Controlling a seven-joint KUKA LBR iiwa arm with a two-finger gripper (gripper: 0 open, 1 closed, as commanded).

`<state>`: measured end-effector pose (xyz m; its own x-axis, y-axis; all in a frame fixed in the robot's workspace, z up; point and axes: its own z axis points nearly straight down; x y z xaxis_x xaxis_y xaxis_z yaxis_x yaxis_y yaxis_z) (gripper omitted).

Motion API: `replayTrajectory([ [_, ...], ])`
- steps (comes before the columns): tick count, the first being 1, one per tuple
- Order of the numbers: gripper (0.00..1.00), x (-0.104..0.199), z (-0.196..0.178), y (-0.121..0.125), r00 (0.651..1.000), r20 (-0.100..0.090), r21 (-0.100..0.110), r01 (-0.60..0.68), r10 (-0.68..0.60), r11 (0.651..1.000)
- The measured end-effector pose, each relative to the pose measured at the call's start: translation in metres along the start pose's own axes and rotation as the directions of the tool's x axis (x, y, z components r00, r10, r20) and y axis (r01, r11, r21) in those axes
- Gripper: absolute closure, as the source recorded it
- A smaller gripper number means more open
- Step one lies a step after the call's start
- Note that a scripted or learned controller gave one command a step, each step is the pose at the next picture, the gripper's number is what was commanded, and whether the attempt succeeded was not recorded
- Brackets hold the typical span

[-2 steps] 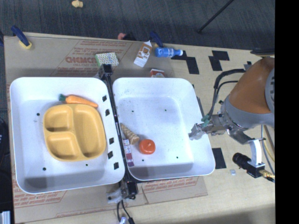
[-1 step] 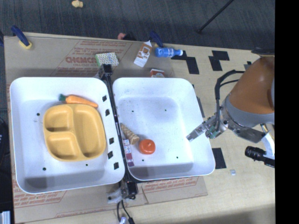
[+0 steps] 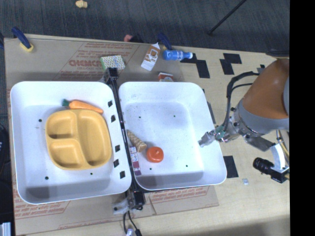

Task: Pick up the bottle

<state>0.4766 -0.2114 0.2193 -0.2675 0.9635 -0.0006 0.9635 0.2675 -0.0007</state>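
A small blue bottle (image 3: 175,55) lies on its side on the bench, behind the right bin (image 3: 197,92) and outside it. In that bin, near the front left, rests a small orange-red object with a round top (image 3: 155,154); whether it is a bottle I cannot tell. A waffle cone (image 3: 137,141) lies just left of it. My gripper (image 3: 207,138) hangs over the right bin's right rim, low and pointing left, with nothing seen in it. It is about a hand's width right of the orange-red object and far from the blue bottle.
The left bin (image 3: 19,132) holds a yellow divided plate (image 3: 78,137) and a carrot (image 3: 84,105). Small cartons (image 3: 150,57) and a packet (image 3: 112,62) lie on the bench behind the bins. The arm's orange band (image 3: 268,92) sits right of the bins.
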Motion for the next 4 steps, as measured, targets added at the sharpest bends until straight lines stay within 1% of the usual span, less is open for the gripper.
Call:
replayTrajectory([
  [1,1.0,0.0,0.005,0.0,0.965,0.0,0.0,-0.263,0.263,0.965],
  [2,1.0,0.001,0.012,0.0,0.996,-0.004,0.003,-0.087,0.087,0.996],
  [3,1.0,0.001,0.011,0.0,0.962,-0.004,0.002,0.272,-0.272,0.962],
  [4,1.0,0.001,0.02,0.0,0.88,-0.005,0.001,0.474,-0.474,0.88],
])
